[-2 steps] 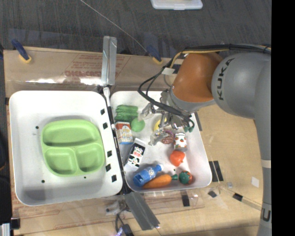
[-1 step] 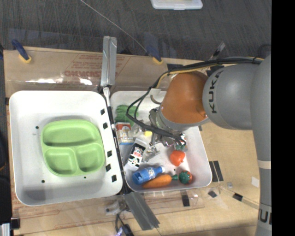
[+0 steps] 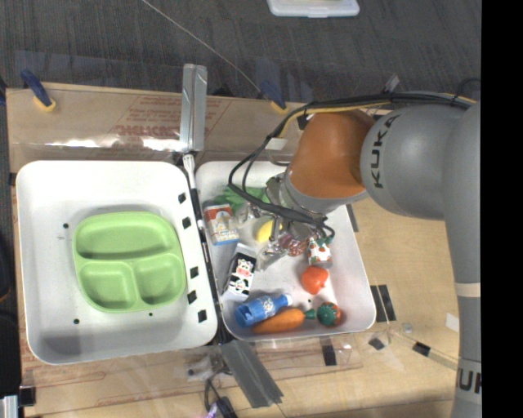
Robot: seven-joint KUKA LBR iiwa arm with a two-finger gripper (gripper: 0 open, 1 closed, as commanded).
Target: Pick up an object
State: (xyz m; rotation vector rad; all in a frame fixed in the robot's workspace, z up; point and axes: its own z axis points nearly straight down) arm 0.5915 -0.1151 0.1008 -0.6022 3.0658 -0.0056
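Two white bins sit side by side on the counter (image 3: 98, 122). Left bin (image 3: 41, 245) holds a green tray (image 3: 127, 260). Right bin (image 3: 355, 277) holds a blue bottle (image 3: 263, 309), carrot (image 3: 282, 322) and tomato (image 3: 315, 279). Above them hangs the hand (image 3: 294, 238); whether spread or pressed together, I cannot tell.

A wooden bench top (image 3: 392, 343) spreads under even light, with a sheet of printed brown cardboard (image 3: 122, 118) lying on its far side. Beyond the cardboard runs dark grey carpet (image 3: 98, 37); on the carpet, farther off, rests a white lid-like tray (image 3: 314, 7).
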